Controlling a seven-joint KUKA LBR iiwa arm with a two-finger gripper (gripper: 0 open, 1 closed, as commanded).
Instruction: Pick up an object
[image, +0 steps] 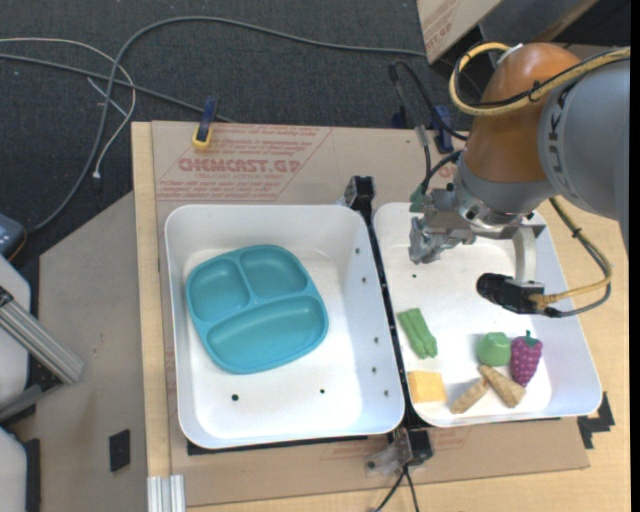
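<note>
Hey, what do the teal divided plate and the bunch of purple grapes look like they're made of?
The teal divided plate looks like moulded plastic: one even colour, rounded compartment ridges, a soft sheen. The purple grapes seem to be a plastic or rubber toy, judging by their uniform colour and bumpy, slightly glossy surface; the view is too small to be sure which.

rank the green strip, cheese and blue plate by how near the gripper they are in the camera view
From the gripper:
1. green strip, just below it in the right bin
2. cheese, lower, near that bin's front edge
3. blue plate, across in the left bin
</note>
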